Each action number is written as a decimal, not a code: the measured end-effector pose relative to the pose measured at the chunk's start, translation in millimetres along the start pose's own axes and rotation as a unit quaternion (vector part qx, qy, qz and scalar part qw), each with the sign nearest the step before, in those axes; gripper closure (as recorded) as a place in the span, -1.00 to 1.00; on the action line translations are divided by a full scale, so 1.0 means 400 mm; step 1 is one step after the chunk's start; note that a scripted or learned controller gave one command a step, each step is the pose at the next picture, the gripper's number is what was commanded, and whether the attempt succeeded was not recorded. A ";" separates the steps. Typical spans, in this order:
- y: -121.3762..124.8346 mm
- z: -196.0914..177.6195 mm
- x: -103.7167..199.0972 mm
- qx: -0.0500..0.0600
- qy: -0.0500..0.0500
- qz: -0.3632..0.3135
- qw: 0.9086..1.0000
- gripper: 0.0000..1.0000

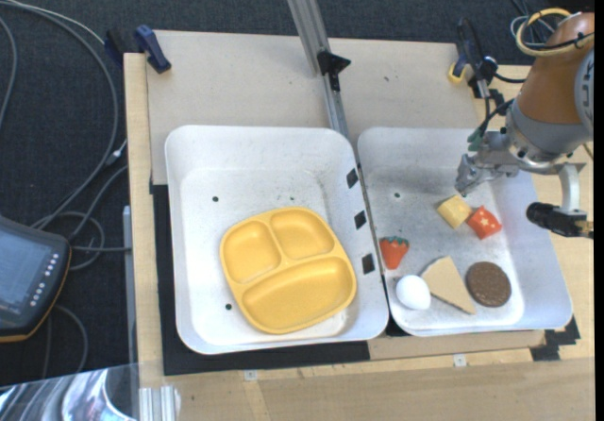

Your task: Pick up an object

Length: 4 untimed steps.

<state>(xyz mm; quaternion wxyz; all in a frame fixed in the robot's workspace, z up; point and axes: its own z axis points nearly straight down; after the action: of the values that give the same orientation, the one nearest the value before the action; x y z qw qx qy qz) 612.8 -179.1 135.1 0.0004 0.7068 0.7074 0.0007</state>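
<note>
Held in the right bin: yellow block (pixel 454 211), touching a red-orange piece (pixel 484 222); strawberry (pixel 394 250) near the left wall; white egg (pixel 412 292) beside a tan wedge (pixel 448 283), laid flat; brown round cookie (pixel 489 284) at the front right.

Nothing to read here: no words, labels, brand marks or numbers come through on anything in view. The device (pixel 28 273) at the far left edge has a lit screen, but whatever it shows is too small and blurred to make out.
</note>
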 end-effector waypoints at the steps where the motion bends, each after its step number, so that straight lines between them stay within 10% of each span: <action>1: 0.009 -0.163 -0.001 -0.003 -0.001 0.000 1.000 1.00; 2: 0.014 -0.296 -0.001 -0.003 -0.001 0.000 1.000 1.00; 4: 0.045 -0.290 0.282 0.000 0.001 -0.003 1.000 1.00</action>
<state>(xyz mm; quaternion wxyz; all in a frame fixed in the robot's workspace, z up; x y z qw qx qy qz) 630.5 -66.3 251.3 -0.0009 0.7044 0.7098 0.0015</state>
